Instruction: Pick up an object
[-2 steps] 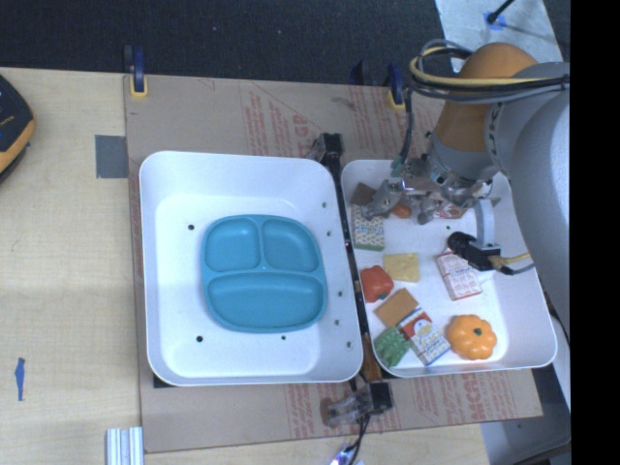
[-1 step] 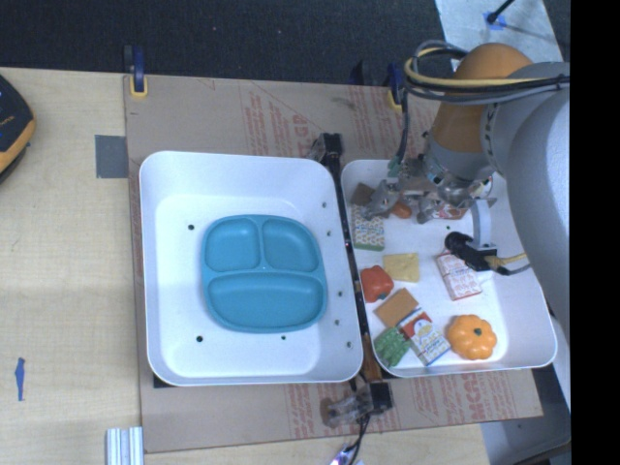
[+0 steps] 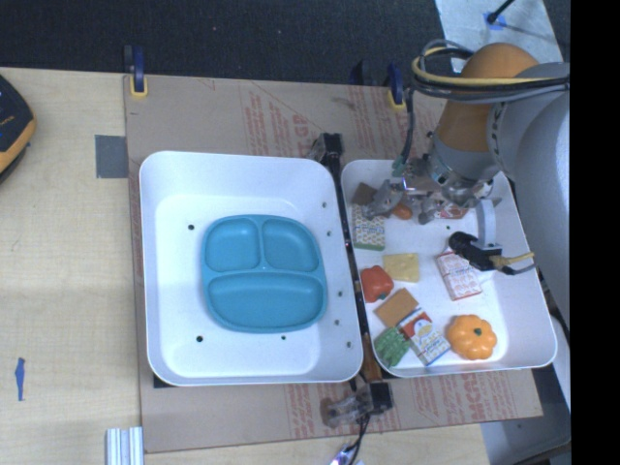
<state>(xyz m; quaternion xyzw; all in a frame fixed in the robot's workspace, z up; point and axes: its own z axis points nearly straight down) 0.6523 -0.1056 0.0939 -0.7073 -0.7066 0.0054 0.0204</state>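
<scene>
— Jaws open or shut? Impossible to tell, with the gripper (image 3: 417, 200) low over the far end of the right bin (image 3: 515, 310).

— And the pickable objects?

— All in that bin: one orange toy pumpkin (image 3: 471, 337), one yellow block (image 3: 402, 266), one brown square (image 3: 396, 308). One blue divided plate (image 3: 263, 271) in the left bin (image 3: 167, 298). Under the gripper, a jumble too blurred to name.

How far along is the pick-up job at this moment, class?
Done: the end effector has reached the far end of the right bin, low among the items. In hand: nothing visibly gripped; its finger state is unclear. Left: grasping and lifting something. The orange pumpkin, yellow block and red piece lie in the bin; the blue tray sits bare.
</scene>
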